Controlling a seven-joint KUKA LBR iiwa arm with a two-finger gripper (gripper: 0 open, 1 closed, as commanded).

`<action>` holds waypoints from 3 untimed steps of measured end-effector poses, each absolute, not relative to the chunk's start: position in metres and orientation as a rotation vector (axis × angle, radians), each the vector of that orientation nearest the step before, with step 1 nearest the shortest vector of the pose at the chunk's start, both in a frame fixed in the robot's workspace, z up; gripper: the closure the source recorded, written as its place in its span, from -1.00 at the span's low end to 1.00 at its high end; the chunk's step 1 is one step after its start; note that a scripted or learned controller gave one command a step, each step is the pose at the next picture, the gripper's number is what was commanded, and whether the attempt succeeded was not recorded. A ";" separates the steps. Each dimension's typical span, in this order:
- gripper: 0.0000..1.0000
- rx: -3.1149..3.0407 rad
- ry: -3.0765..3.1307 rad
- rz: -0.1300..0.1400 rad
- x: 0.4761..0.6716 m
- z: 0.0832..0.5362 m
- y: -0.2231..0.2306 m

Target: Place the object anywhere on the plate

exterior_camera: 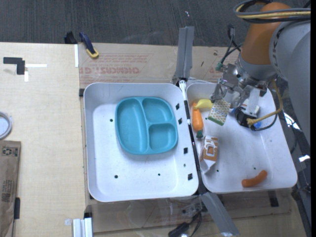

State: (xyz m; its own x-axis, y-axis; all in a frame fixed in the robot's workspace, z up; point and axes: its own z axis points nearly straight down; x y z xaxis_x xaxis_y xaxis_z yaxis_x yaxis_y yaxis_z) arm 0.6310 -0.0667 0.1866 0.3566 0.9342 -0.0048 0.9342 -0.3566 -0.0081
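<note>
Plate (146, 125) in the left bin lay bare. Gripper (228, 96) over the right bin clasped a small speckled packet (219, 112), transfer not begun.

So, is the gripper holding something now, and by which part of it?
Yes. The gripper holds a small green-and-white packet by its top edge; the packet hangs above the right bin.

— What sits off to the side on the tabletop (39, 132)?
— A roll of tape (4, 126) at the left edge, a brown paper bag (9, 177) just below it.
— And further back?
— A blue-and-yellow clamp (88, 46) on the cardboard sheet (128, 63), behind the bins.
</note>
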 end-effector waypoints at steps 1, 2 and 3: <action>1.00 -2.630 -1.713 0.012 0.645 0.190 0.012; 1.00 -2.512 -1.882 0.013 0.635 0.197 0.082; -1.00 -2.512 -1.882 0.013 0.635 0.197 0.082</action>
